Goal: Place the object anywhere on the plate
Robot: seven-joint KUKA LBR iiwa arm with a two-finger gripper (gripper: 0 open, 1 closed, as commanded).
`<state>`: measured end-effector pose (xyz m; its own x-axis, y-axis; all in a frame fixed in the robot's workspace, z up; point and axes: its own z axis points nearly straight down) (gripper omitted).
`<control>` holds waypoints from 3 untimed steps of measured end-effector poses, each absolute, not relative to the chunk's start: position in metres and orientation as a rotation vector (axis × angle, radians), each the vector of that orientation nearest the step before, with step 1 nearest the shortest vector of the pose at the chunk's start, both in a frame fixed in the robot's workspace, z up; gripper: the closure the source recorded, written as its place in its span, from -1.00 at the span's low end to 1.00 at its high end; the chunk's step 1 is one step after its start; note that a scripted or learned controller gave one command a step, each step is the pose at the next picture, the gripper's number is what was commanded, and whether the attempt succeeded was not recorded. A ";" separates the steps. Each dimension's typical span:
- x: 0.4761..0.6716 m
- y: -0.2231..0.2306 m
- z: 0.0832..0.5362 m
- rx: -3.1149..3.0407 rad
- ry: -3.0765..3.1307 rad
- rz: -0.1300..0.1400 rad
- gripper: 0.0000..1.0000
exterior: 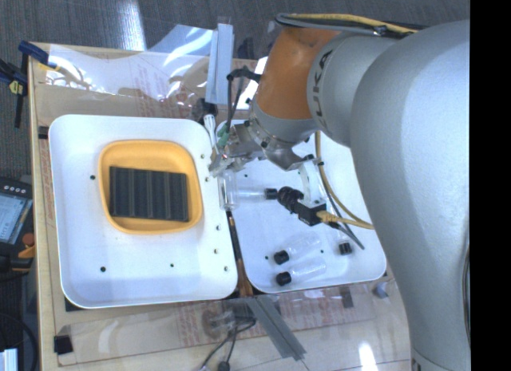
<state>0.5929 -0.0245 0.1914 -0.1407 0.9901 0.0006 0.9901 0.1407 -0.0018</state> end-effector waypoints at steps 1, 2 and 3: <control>0.593 -0.024 0.192 -2.058 -2.372 0.002 -1.00; 0.610 -0.031 0.192 -2.089 -2.345 0.002 -1.00; 0.655 0.006 0.192 -1.958 -2.456 0.001 -1.00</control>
